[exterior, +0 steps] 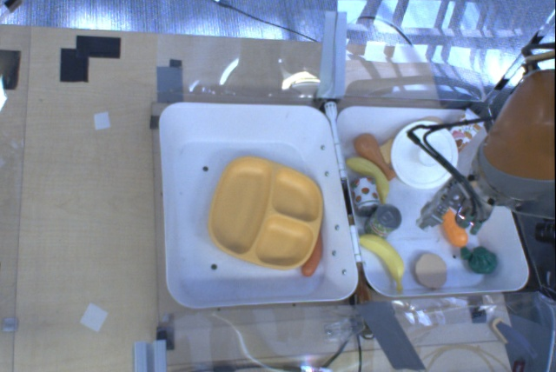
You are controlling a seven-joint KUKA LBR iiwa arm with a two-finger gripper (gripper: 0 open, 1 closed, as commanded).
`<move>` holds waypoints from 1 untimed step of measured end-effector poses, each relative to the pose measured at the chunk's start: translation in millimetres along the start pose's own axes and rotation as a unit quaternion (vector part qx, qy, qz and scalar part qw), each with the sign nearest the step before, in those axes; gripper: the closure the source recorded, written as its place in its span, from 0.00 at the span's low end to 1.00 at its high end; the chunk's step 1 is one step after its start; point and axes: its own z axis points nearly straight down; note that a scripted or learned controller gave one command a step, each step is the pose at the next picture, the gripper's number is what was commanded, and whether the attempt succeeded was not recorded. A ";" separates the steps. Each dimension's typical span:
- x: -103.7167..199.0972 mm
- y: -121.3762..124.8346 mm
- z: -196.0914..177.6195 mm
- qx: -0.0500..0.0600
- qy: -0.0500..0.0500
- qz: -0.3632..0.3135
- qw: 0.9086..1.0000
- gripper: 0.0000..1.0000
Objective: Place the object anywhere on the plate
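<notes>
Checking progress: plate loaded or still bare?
Bare. The yellow plate in the left bin has nothing in its compartments; an orange carrot lies beside its lower right edge.

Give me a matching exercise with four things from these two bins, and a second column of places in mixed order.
Things
1. yellow three-compartment plastic plate
2. round white plastic cup
3. small green toy vegetable
4. red-orange toy sausage

Places
A. right bin, front right corner
B. left bin, against the plate's front right edge
C. middle of the left bin
D. right bin, towards the back

Pairs: 1-C, 2-D, 3-A, 4-B
</notes>
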 end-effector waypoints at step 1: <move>24.6 90.7 -43.1 -0.001 0.002 0.035 0.999 1.00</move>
